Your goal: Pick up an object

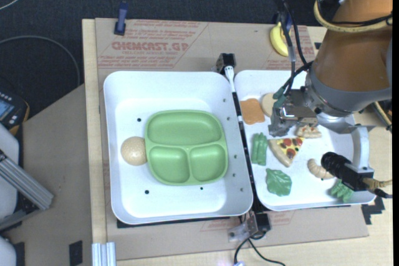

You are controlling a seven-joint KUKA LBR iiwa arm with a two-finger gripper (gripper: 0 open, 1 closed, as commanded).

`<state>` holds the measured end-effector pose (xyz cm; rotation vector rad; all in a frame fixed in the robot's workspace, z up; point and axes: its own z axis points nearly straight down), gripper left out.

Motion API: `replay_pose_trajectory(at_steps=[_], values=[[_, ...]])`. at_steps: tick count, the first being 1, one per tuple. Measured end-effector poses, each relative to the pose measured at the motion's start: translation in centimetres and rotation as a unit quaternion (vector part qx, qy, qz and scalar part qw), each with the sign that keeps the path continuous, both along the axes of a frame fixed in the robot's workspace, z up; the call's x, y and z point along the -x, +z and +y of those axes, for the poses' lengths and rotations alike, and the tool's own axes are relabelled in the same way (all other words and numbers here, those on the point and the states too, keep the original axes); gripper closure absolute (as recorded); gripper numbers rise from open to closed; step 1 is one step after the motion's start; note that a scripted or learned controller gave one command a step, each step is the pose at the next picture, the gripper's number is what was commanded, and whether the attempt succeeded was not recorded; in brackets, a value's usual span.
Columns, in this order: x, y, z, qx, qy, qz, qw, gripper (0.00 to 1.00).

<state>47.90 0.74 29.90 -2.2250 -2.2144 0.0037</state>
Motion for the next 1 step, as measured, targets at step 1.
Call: replay_pose_trajectory(at_steps=[1], values=[[-0.02,0.56,5.5,-0.0007,0.005,-0.002,1.0,1.0]])
